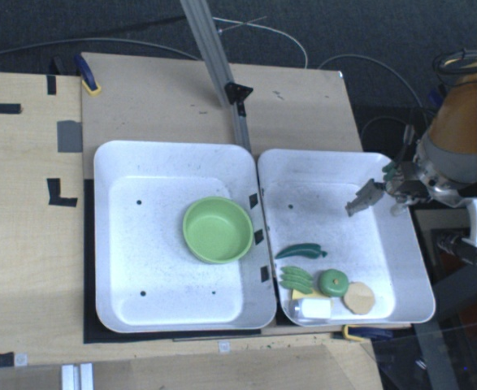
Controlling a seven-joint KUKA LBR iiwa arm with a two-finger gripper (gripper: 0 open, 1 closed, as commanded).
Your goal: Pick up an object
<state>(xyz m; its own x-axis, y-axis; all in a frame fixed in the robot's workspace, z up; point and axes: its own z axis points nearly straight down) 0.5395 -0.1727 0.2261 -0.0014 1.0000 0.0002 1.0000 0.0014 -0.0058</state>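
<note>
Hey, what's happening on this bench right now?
A grey robot arm reaches in from the right, its gripper hovering over the right bin with nothing between its fingers. Toward that bin's front lie a dark green pepper, a light green bunch, a round green piece, a tan disc and a white block. The left bin holds a green bowl.

arm [457, 128] cut off at right edge

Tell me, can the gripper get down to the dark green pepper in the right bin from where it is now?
Probably yes. The gripper hangs over the right bin, and the dark green pepper lies apart from the other items, with bare bin floor between them.
</note>
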